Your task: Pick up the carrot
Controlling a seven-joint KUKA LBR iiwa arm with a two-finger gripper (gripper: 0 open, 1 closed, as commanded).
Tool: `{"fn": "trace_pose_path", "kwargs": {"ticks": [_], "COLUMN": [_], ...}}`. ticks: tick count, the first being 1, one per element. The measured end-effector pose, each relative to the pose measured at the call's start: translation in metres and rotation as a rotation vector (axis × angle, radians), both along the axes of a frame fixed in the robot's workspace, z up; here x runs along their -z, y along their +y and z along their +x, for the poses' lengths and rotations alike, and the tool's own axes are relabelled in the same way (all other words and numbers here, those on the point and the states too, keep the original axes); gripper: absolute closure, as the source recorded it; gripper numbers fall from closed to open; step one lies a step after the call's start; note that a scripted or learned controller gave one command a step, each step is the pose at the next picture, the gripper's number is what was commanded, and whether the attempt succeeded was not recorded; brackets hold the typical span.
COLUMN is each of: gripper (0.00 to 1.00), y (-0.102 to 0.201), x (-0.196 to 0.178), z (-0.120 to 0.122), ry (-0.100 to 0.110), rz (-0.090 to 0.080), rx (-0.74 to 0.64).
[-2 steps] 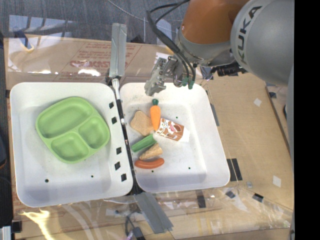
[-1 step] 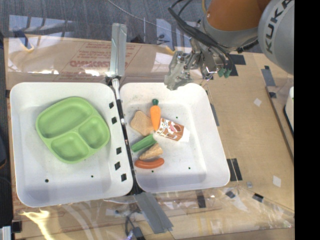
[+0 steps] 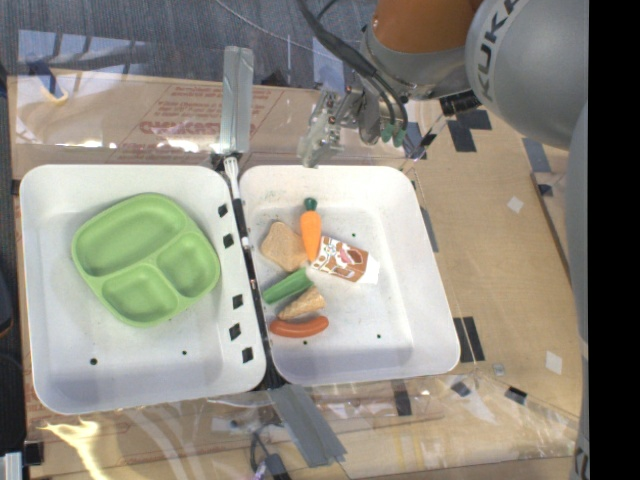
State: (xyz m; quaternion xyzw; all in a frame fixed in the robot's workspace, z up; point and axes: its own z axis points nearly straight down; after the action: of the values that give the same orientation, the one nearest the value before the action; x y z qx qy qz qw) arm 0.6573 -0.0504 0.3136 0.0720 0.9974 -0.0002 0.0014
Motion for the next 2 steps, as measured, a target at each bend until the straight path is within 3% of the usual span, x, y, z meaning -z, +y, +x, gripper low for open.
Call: {"fn": "trace_pose_path", "kwargs": {"ticks": [1,2], "gripper": [1.0,1.0], "y": [-0.01,0.008], "x": [-0.004,-0.026], "z": [-0.004,-0.01], "ry": [-0.001,-0.001], "rz": [0.0,0.0], "rx": [0.242,0.532]}}
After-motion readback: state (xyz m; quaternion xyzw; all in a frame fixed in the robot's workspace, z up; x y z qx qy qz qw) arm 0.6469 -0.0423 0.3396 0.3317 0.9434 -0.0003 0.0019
